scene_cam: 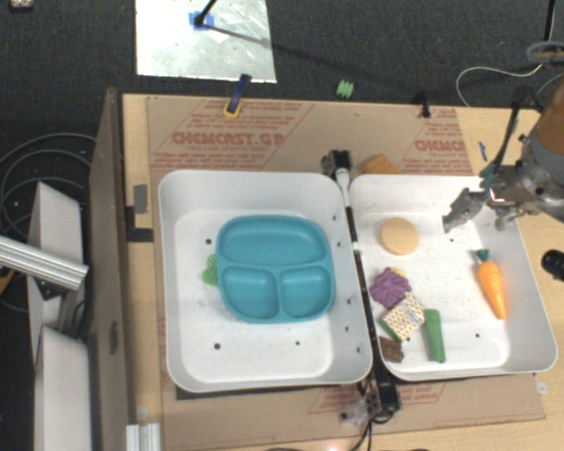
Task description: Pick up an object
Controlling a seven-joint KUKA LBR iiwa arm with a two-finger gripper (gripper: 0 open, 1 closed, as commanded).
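My gripper (477, 218) hangs over the back of the right bin (536, 346), open, with bare bin floor showing between its fingers. A tan round cookie (399, 235) lies to its left. An orange carrot (492, 287) lies just in front of it, near the bin's right wall. Toward the bin's front left sit a purple grape bunch (389, 287), a patterned block (405, 318), a green cucumber (434, 334) and a small brown piece (391, 349).
The left bin (183, 346) holds a blue divided plate (274, 267) with a green item (210, 271) poking out at its left edge. An orange block (380, 164) rests on the cardboard behind the bins. Cables hang at the right by the arm.
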